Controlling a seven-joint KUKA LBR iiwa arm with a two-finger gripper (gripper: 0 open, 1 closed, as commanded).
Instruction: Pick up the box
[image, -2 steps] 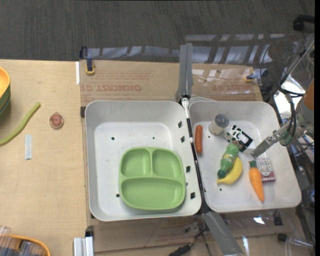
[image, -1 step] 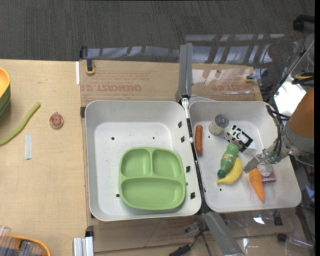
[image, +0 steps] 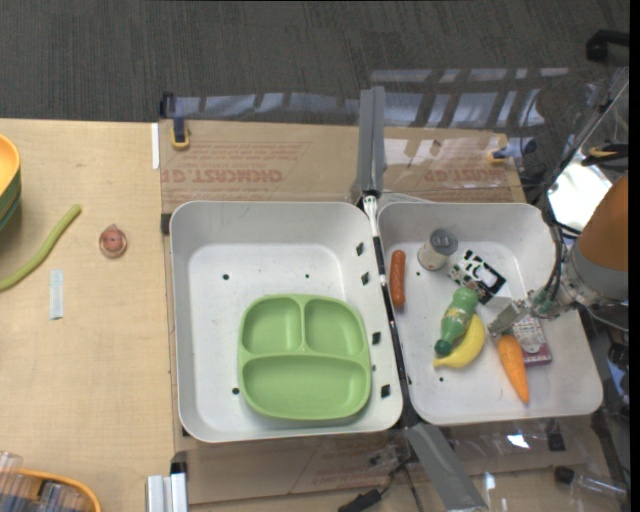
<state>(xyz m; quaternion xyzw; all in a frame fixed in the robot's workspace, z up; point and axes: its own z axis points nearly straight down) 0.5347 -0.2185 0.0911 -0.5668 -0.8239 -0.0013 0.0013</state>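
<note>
My gripper (image: 520, 315) hangs low over the right bin (image: 580, 400), and I cannot tell whether it has closed on anything. The box (image: 535, 341), small and pinkish, lies flat just below it, beside the carrot (image: 513, 368), its long axis running toward the bin's near edge. I judge a short descent remains.

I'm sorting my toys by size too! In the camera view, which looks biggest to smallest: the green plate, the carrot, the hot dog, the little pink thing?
1. Green plate, by far.
2. Carrot.
3. Hot dog, close to the carrot, so unsure.
4. Pink thing.
</note>
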